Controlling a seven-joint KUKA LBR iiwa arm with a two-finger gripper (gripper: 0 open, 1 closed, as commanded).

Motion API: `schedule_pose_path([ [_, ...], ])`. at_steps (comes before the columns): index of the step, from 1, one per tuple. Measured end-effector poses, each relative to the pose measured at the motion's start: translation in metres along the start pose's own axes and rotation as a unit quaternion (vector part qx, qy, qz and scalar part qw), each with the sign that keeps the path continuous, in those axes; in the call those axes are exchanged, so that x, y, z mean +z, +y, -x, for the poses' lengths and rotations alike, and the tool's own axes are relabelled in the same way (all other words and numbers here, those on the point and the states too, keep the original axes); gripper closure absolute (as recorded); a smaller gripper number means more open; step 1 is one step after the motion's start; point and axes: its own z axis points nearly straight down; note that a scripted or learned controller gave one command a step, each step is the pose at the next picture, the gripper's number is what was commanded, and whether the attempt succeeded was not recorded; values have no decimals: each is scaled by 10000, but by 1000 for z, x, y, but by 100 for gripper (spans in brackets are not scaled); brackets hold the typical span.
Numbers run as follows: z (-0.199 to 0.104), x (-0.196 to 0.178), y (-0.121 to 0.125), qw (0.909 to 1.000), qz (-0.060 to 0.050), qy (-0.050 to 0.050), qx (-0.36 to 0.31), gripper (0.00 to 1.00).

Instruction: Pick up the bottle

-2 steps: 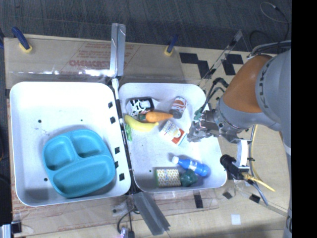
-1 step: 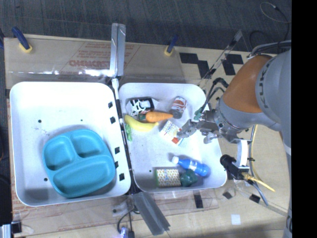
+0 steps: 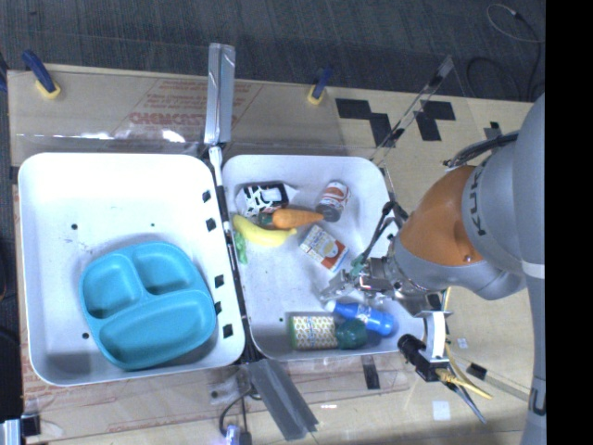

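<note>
Down at the near edge of the right bin (image 3: 375, 179), the blue bottle (image 3: 368, 320) lies beside a patterned can (image 3: 313, 331); the pincer (image 3: 357, 284) hovers just above, jaw state impossible to tell. Crowding could cause a snag or slip.

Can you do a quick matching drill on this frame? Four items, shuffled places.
Items:
1. blue tray
2. banana
3. blue bottle
4. soda can

Places:
A. far part of the right bin, right of the carrot
B. near right corner of the right bin, by the hand
C. left bin
D. right bin, against its left wall

Pairs: 1-C, 2-D, 3-B, 4-A
</note>
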Motion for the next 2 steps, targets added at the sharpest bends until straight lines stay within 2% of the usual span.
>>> schedule_pose_path([
  [1, -1, -10, 0, 10000, -3, 3, -27, 100],
  [2, -42, -128, 10, 9978, 10, -2, 664, 100],
])
